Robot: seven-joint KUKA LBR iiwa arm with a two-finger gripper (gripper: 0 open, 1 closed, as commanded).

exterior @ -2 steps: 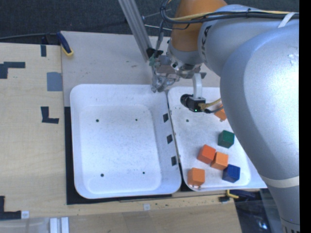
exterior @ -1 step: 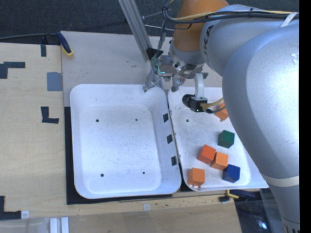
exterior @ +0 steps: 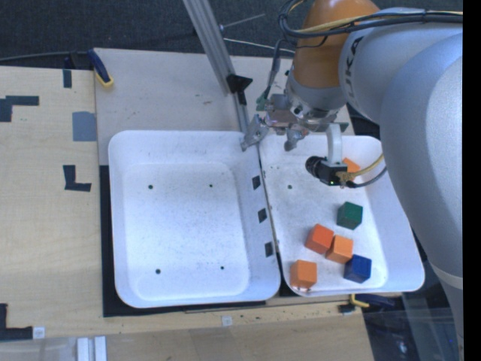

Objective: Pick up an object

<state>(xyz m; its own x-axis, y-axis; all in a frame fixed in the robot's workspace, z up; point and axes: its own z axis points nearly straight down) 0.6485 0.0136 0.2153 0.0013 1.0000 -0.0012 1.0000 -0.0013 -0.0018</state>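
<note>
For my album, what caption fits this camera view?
Grey robot arm's tool hovers at the far end of the right bin, where coloured blocks lie.

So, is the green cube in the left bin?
No, the green cube sits in the right bin, beside the orange and blue cubes.

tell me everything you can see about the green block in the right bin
The green block is a small cube, dark green with a matte, painted look. It rests flat on the floor of the right bin, slightly turned against the bin's edges, in the right half. It stands free, touching nothing else: the two orange blocks lie below it towards the camera, the blue block further down. The end effector is up near the bin's far left corner, well clear of it.
</note>
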